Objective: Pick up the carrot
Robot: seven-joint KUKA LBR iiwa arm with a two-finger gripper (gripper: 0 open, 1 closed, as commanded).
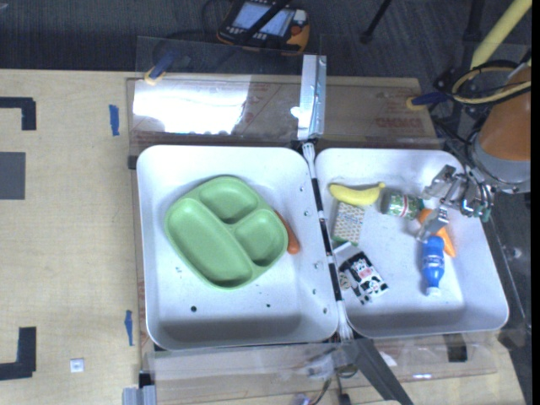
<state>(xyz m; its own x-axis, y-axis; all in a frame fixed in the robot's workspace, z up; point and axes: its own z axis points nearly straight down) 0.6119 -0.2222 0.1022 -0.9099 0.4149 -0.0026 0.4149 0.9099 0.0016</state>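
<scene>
The carrot lies in the left bin, tucked against the green plate's right edge. The gripper hovers over the right bin, well right of it; whether it's open, I can't tell.

No legible txt; faint red print on board unreadable.

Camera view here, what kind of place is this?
Likely a robot lab test bench: two white bins of toy items, taped marks on a wooden bench, and a teach pendant on the floor.
</scene>
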